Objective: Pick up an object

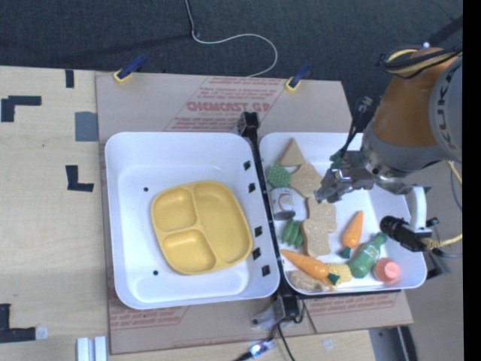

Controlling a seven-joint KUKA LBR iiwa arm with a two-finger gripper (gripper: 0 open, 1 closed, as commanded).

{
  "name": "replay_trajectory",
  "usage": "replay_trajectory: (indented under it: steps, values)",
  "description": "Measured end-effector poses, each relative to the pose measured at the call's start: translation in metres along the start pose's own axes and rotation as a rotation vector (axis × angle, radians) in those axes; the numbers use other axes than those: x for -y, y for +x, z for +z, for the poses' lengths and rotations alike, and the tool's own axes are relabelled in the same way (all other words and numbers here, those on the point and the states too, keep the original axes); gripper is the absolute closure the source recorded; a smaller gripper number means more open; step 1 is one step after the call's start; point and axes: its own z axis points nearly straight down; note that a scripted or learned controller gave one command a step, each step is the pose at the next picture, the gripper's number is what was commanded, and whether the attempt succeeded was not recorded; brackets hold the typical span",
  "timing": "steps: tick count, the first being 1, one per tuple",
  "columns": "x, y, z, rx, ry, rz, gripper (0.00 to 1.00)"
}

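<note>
While the end effector (328,190) hangs low over the right bin (409,278) in the right-middle of the frame, I honestly can't tell if it's spread or pinched, and nothing looks caught in it. Right under and beside it sit bread slices (319,228), with a small carrot (352,229) just to the right, a green bottle (365,256) below that, and the yellow divided plate (201,226) alone in the left bin (124,153). Looks like the reach-and-descend step to me, so next it'd need to settle on one piece, probably the bread, and close on it.
</note>
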Motion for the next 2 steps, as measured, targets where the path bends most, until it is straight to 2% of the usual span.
replay_trajectory:
  steps: [1, 2]
  values:
    - [0.002, 0.056, 0.013, 0.0, 0.002, -0.001, 1.0]
    - [-0.005, 0.1, 0.012, 0.0, 0.0, -0.001, 1.0]
